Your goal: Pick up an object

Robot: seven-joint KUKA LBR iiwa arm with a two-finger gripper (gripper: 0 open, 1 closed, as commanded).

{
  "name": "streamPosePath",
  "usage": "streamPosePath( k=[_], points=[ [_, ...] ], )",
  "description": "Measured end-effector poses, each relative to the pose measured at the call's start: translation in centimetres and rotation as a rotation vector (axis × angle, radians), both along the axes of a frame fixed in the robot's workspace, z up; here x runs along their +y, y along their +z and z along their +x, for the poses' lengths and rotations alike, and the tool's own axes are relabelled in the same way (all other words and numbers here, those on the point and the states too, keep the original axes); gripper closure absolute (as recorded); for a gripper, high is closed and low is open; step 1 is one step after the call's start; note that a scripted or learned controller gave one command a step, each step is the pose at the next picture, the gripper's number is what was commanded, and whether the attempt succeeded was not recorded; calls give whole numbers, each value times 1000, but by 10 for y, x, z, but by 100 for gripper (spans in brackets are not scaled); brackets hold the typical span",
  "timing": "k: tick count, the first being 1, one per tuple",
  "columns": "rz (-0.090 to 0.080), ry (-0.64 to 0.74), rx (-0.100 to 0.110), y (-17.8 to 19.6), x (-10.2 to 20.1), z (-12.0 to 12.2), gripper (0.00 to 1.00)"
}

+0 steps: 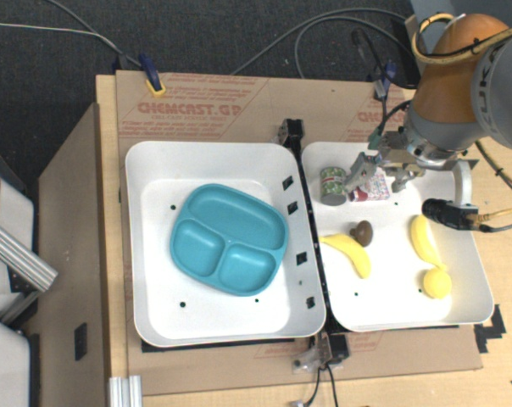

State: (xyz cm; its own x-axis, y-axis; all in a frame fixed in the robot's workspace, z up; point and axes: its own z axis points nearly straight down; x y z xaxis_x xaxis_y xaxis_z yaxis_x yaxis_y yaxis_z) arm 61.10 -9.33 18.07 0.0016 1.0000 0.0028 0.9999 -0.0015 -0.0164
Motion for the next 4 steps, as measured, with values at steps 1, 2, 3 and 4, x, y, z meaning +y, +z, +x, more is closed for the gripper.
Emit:
streamPosePath(
  k=[1,2,3,4],
  points=[
    [-1,2,-15,9,0,3,0],
    [-1,1,-9,-38,1,-5,0],
    [-1,2,-11,-90,2,-6,0],
    [-1,1,-16,-76,2,-4,100]
  ],
)
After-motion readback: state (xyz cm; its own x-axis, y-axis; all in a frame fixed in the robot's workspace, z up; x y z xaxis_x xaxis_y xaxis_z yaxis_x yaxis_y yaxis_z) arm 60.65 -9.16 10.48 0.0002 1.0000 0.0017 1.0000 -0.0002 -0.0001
